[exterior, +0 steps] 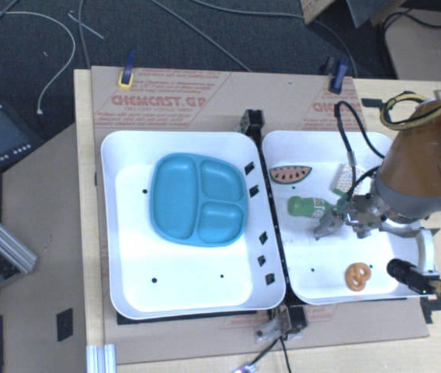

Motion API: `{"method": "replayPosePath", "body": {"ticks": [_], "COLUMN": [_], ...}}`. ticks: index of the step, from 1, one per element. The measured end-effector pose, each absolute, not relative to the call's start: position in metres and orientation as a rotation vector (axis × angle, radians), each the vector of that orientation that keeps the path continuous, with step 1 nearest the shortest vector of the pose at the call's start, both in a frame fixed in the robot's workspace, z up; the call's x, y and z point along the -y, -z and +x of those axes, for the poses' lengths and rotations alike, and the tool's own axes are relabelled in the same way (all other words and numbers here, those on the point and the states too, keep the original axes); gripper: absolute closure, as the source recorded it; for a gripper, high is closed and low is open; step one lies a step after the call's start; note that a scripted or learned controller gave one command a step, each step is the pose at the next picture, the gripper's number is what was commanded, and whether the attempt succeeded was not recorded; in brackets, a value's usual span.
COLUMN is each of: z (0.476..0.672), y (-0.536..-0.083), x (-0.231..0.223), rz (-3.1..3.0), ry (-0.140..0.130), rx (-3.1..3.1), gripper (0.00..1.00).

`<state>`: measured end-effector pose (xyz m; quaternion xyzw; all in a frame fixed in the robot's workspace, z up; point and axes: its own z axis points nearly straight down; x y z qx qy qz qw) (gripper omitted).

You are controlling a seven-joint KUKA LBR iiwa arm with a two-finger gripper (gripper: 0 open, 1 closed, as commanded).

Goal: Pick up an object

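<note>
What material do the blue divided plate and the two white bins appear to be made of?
The blue divided plate looks like moulded plastic: one even colour, rounded compartments, soft sheen. The two white bins look like thin glossy plastic too, with smooth rounded corners, though coated metal cannot be excluded.

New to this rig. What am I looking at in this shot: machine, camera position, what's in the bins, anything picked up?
One fixed camera looks down at a slant on a bench with two shallow white bins side by side. The grey arm with the orange band, coming in from the right of the picture, is a KUKA iiwa robot arm; its gripper is low over the right bin.

The left bin holds a blue divided plate. The right bin holds a toy watermelon slice, a green bottle-like object just left of the gripper, a small patterned packet and a pretzel-like toy.

The gripper's state is not clear here, and I see nothing between its fingers, so I would not call anything picked up.
</note>
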<state>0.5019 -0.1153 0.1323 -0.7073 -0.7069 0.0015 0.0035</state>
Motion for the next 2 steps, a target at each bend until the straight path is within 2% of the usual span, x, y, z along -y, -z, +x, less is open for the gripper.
{"method": "replayPosePath", "body": {"ticks": [1, 2], "z": [0.501, 0.502], "y": [-0.082, -0.096], "x": [0.115, 0.115], "rz": [-2.219, -2.221], "ry": [-0.003, 0.002], "rx": [2.216, 2.219], "gripper": [0.00, 1.00]}}
